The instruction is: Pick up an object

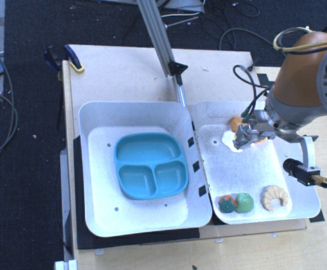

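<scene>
Camera view: gripper (pixel 243 140) is lowered over a white-and-orange toy fried egg (pixel 231 138) at the far end of the right bin (pixel 298 210). Claw state cannot be told. The egg is judged light, flat, slippery plastic; its thin edge is best taken.

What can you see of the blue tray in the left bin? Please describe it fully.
The blue tray is light blue and looks like smooth plastic. It is a rounded rectangle with a raised rim and three sections: one long section along the far side and two smaller ones side by side on the near side. All three look bare. It lies flat, right side up and slightly turned, near the middle of the left bin, resting on its white floor. Nothing else touches it.
</scene>
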You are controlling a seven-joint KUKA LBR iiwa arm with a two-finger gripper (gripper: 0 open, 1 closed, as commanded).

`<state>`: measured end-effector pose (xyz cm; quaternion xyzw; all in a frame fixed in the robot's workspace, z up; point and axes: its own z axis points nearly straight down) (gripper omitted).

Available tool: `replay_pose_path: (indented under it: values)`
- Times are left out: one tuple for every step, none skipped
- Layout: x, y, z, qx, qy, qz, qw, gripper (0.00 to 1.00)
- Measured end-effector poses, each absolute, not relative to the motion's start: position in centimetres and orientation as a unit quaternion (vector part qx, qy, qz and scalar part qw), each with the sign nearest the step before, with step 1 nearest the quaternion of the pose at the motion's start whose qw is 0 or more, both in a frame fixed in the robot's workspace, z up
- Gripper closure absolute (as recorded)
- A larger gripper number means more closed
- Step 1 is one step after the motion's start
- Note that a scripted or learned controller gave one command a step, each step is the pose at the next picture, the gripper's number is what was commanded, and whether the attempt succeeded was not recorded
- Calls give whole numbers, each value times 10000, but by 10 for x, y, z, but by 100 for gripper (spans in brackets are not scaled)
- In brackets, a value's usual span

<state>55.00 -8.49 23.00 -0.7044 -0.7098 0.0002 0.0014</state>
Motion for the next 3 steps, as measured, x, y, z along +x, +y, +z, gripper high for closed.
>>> replay_pose_path:
  values:
    - [541, -32, 220, -7043, -7099, 3, 16, 100]
    - [526, 29, 228, -7037, -7105, -2, 16, 100]
    - [517, 77, 237, -7039, -7103, -6, 4, 100]
